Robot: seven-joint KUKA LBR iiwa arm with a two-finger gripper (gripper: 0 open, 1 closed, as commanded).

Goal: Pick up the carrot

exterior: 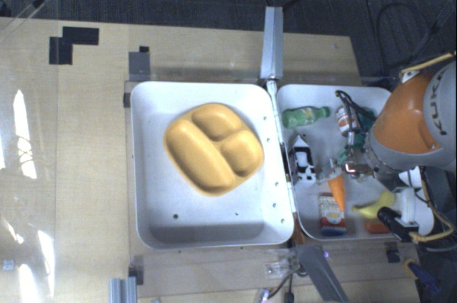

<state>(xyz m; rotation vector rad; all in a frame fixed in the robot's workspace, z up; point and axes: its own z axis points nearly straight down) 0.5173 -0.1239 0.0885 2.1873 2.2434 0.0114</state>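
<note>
Two bins, one arm above the carrot

Two shallow white bins sat side by side on the wooden bench (86, 173), split by a metal rail that ran up between them. Largest of all was the left bin (150, 223), and in it lay a big yellow loaf-shaped thing (213, 148), lobed like a bun, near the bin's middle. The right bin (303, 226) was smaller in view and crowded. The arm (414, 116) came in from the right, its orange band hanging over the bin's right half and hiding part of the floor there.

Below the arm, the gripper (352, 167) hung low at about the middle of the right bin. Whether its claw was wide or narrow could not be told from this angle.

The carrot (336, 193) lay just below and to the left of the gripper, an orange tapered shape pointing up toward it, apart from the bin's walls; whether the gripper touched its top end could not be made out. Touching the carrot's lower end stood a small can with a red label (332, 213). A green bottle (305, 115) lay on its side near the bin's top edge. A yellow banana-like piece (375, 206) rested to the carrot's right, and a black-and-white item (304, 164) sat against the left wall
</note>
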